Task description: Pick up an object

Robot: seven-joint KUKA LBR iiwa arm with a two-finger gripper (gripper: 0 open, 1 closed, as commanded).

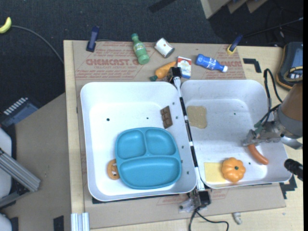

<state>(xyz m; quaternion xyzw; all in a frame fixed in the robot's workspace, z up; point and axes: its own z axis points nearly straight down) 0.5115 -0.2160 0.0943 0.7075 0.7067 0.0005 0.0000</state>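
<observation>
Brown board (115, 61) printed "CHEMCAST" lies behind the bins; gripper (258, 137), finger state unclear, hangs just behind the sausage (258, 154).

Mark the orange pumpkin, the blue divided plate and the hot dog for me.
orange pumpkin (233, 170): camera view, on its rounded body, below the stem.
blue divided plate (147, 166): camera view, on the floor of its large compartment.
hot dog (258, 154): camera view, on the middle of the sausage.
</observation>
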